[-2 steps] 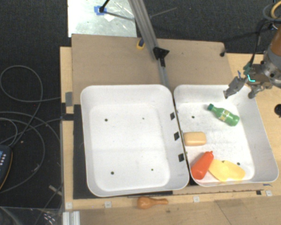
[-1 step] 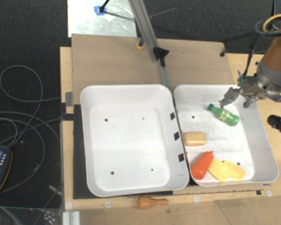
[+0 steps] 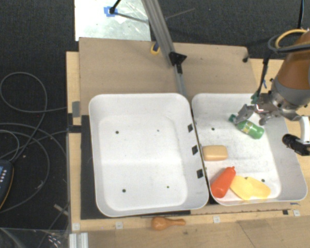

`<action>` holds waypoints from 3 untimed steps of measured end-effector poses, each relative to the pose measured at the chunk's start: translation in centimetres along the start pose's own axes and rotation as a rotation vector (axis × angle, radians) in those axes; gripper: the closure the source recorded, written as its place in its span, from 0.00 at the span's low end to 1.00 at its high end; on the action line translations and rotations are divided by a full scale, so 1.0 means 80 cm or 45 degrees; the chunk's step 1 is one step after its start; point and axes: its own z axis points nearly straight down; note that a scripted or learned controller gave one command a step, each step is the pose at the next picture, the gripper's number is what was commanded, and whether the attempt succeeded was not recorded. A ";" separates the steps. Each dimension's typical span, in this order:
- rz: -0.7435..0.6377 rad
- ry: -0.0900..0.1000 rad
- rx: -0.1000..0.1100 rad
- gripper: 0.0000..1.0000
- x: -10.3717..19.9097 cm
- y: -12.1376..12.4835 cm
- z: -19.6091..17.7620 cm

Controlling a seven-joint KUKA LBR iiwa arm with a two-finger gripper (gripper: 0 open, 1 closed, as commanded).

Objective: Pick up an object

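Pincer point(image 3: 254, 112) over right bin's point(image 3: 294, 190) far side, green bottle point(image 3: 247, 126) just beneath, long axis left-right; finger state unclear, perhaps touching.

Free room and obstacles across the two white bins

The wide white left bin point(image 3: 139, 154) is bare, so open floor is offered throughout; the white right bin point(image 3: 287, 182) is crowded at its near end by a tan rounded block point(image 3: 215, 152), a red-orange oblong object point(image 3: 223, 182) and a yellow flat object point(image 3: 251, 188); a green bottle-like object point(image 3: 249, 128) lies at the far end; a bare strip is left between the two groups.
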 end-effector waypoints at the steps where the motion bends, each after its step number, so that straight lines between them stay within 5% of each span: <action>1: 0.000 -0.011 -0.018 0.00 -0.011 0.014 0.061; 2: 0.000 -0.013 -0.031 1.00 -0.011 0.018 0.041; 3: -0.004 -0.002 -0.011 1.00 -0.007 0.023 -0.016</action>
